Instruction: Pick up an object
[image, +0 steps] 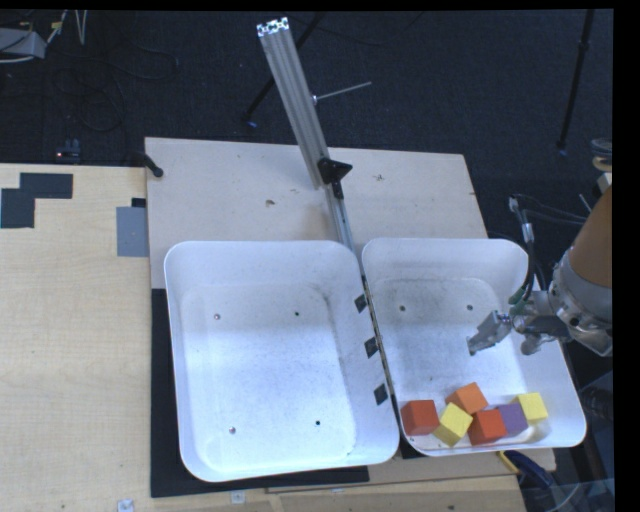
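Hovering over the right bin (440, 255) with nothing between its spread fingers, the gripper (508, 334) faces small blocks (470, 412) clustered at the near edge; they look light, rigid, best pinched across flat sides.

A: What is getting cut off here?

B: The arm (592, 262) is running out past the right edge, so only its wrist end is showing.

A: And among the blocks?

B: The purple block (514, 417) is sitting partly behind the red-orange block (487, 427). The gripper (508, 334) is looking blurred, so its fingers are staying unreadable.
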